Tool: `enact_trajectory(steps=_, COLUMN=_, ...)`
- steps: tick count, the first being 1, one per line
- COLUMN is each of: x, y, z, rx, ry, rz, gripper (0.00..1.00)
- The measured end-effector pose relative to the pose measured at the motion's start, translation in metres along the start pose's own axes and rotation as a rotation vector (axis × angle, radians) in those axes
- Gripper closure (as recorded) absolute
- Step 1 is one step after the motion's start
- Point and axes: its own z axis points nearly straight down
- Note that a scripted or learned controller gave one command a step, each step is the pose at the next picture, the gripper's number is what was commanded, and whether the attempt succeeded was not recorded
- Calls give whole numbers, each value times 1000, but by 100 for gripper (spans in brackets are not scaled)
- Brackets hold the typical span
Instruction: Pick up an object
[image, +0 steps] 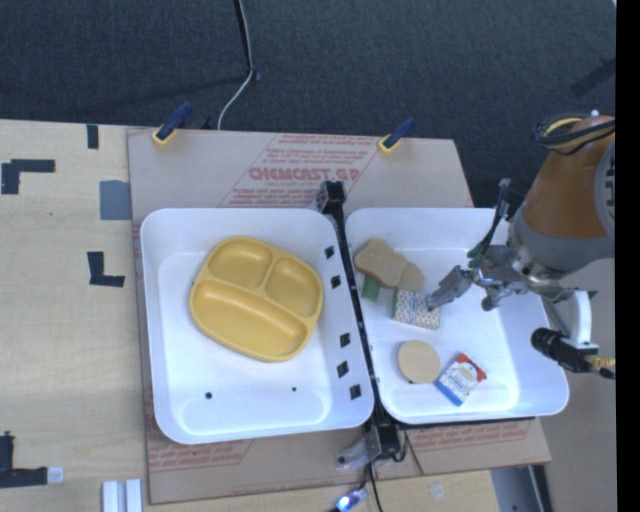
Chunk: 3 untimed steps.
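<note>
The right bin (520, 395) holds several small objects. A tan bread-shaped piece (381, 262) lies at its upper left, with a small green piece (371, 290) just below it. A speckled square pad (416, 310) lies in the middle. A round tan disc (418, 361) and a blue, red and white packet (461, 379) sit near the front. My gripper (446, 289) hangs low over the bin, just right of the speckled pad and pointing towards it. Nothing shows in its grasp.
A yellow divided plate (257, 297) lies in the left bin (170, 400). A black divider (347, 300) runs between the two bins. The arm's grey and orange body (565, 215) covers the right bin's far right corner.
</note>
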Motion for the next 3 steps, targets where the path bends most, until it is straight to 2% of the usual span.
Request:
enact_trajectory(steps=1, x=1, y=3, z=-8, rx=-14, ry=-2, rz=-4, gripper=0)
enact_trajectory(steps=3, x=-4, y=7, z=81, rx=-10, ry=-3, rz=-3, gripper=0)
